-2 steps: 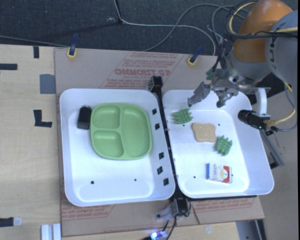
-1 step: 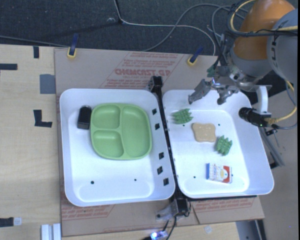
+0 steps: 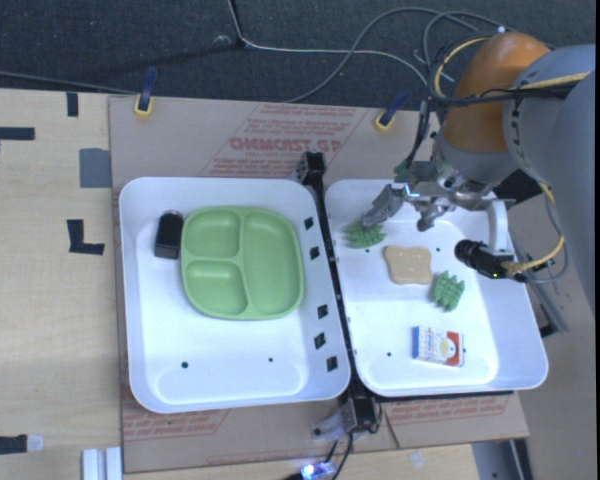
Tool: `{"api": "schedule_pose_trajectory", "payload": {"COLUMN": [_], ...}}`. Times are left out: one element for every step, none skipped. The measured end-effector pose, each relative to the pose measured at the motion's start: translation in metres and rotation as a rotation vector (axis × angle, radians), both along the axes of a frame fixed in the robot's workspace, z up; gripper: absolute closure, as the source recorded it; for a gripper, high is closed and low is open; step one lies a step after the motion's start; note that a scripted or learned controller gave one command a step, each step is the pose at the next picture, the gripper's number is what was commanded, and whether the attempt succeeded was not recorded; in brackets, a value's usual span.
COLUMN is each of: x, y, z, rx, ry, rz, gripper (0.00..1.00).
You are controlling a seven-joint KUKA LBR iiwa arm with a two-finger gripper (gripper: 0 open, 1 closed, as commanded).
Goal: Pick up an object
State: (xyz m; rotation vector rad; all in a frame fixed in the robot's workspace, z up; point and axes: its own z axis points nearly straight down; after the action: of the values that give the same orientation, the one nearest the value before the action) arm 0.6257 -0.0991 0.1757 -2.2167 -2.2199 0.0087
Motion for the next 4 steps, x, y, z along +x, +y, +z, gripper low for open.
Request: {"api": "schedule_pose_trajectory", "payload": {"x": [-0.005,-0.005,-0.002,-0.003], "y": [0.0,0.0,0.0,0.002], "z": [-0.045,-0.091,-0.077,-0.013], "rx": [0.0,-0.004,-0.004,0.0], "ry": [-0.001,-0.009,-0.016,-0.011], "rz": [0.0,0.001,0.001,0.0], "gripper": [0.0,0.0,1.0,1.0]}}
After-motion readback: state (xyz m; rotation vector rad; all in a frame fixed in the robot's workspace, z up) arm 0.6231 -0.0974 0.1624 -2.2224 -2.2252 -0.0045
